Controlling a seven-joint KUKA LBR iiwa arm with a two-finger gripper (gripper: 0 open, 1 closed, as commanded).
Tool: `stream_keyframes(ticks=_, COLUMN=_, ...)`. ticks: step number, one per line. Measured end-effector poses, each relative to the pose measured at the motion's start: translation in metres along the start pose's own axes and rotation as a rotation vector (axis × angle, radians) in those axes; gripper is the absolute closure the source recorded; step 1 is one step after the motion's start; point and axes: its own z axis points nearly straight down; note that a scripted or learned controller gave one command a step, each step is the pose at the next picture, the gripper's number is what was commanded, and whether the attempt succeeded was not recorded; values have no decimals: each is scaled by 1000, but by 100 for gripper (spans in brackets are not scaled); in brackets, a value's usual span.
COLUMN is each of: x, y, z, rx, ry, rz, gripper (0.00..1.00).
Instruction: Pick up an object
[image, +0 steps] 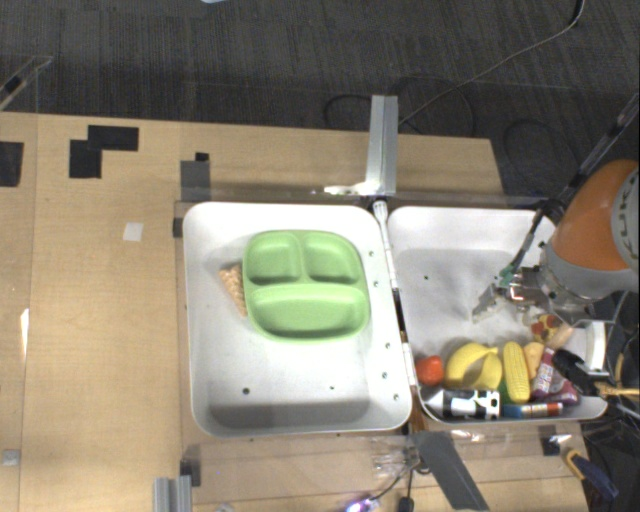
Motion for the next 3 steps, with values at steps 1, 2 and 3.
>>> stream_keyframes(ticks=1, x=46, y=-60, z=8, rx=-21, ry=-2, rz=20, gripper=0)
stream_keyframes(ticks=2, x=68, y=-60, z=8, rx=-26, ry=-8, rz=-148, gripper=0)
stream_keyframes(ticks=3, x=72, y=-57, z=-2, rx=-29, ry=1, rz=-151, gripper=100)
